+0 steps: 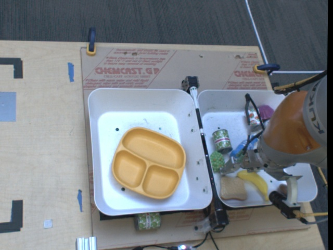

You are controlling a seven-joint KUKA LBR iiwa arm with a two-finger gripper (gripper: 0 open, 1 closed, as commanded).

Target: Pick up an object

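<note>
The gripper (240, 160) hangs low in the right bin (210, 105), at the frame's lower right; whether it is spread or closed cannot be told, the wrist hiding it. Just beside it lie a banana (255, 181), a slice of bread (233, 189), a green-labelled can (221, 139) and a green lump (217, 161). A yellow divided plate (149, 163) lies in the left bin (99, 139), centre frame. The arm's orange band (294, 124) fills the right edge.

The arm (302, 134) is grey with a rounded orange band and 1 blue cable.
</note>
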